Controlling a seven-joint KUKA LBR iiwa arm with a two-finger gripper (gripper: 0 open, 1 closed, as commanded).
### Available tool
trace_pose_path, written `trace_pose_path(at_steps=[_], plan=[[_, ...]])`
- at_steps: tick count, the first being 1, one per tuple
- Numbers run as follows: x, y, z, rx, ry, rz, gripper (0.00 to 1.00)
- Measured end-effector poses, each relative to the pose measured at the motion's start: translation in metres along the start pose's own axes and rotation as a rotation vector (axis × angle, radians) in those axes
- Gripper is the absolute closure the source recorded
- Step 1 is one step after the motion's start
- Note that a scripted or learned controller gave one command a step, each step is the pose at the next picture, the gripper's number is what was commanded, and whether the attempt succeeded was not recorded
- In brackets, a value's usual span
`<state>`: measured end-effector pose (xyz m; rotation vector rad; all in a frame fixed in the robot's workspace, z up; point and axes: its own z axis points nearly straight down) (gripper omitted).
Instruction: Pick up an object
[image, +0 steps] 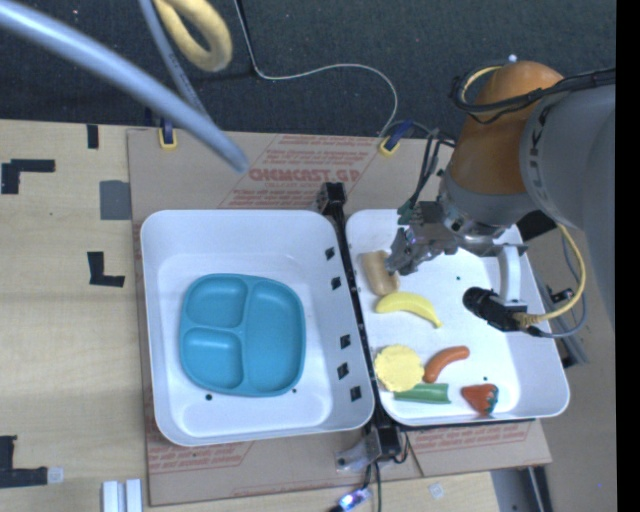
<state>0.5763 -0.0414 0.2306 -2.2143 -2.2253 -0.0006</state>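
Observation:
My gripper (403, 258) hangs low over the far left part of the right bin (545, 385), its tips just right of a tan bread-like piece (374, 271). Nothing shows between the tips. A yellow banana (408, 307) lies just in front of the gripper. Nearer the front edge lie a yellow ruffled chip-like piece (397, 367), an orange-red sausage (446, 361), a green pod (421, 394) and a red strawberry-like piece (481, 398).
The left bin (160, 260) holds a blue divided plate (243, 334). A black divider with clips (347, 300) runs between the bins. Both bins rest on a cardboard sheet (290, 170).

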Motion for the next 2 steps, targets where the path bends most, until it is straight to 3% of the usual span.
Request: trace_pose_path(at_steps=[2], plan=[[0.106, 0.033, -0.011, -0.001, 0.000, -0.002, 1.00]])
